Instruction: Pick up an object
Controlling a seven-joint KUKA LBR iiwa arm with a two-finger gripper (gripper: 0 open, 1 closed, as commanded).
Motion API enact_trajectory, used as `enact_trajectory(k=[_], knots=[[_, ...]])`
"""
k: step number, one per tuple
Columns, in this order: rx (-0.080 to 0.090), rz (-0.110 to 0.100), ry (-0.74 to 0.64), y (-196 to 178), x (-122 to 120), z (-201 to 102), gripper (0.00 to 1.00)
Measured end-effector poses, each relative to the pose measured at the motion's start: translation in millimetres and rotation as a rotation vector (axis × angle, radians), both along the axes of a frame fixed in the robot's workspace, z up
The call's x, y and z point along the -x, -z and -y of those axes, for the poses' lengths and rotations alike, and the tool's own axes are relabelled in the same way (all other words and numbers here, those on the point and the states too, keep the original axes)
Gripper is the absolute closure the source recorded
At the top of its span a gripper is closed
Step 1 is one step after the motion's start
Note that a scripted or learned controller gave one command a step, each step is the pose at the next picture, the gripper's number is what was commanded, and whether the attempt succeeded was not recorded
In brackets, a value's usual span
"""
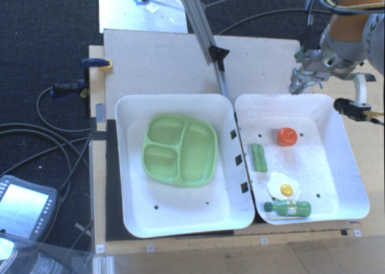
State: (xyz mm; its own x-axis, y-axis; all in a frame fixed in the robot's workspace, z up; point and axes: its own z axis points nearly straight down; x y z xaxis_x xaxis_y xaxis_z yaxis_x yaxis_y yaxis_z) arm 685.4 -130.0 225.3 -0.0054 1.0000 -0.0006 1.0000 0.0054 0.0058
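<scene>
— Where is the tool (299, 84) seen?

— At the upper right of the frame, hung from the grey arm (352, 20) with its orange band, just above the far rim of the right bin (352, 164). Whether it is open or closed cannot be told; nothing is seen gripped in it.

— What is carried on the worktop (180, 62)?

— Two shallow white bins are set side by side, touching along the middle. The left bin (129, 200) is taken up by a green divided plate (180, 150), laid flat near its centre.

— And the things that could be picked up?

— All four are found in the right bin, well below the tool. A fried egg toy (283, 186) is placed in the lower middle. Just under it, touching or nearly so, a small green bottle (288, 208) is laid on its side along the near wall. A green stick-shaped piece (259, 157) is laid lengthwise near the bin's left wall. A red round object (287, 136) is set in the upper middle, nearest the tool but apart from it.
</scene>
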Motion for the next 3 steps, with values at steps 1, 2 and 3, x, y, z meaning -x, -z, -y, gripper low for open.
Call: enact_trajectory(k=[1,2,3], knots=[[-0.003,-0.004,-0.005,-12.3,28.3,-47.3,1.0],[-0.003,-0.006,-0.006,-19.1,59.5,-99.3,1.0],[-0.002,-0.007,-0.005,-13.0,77.2,-143.9,1.0]])
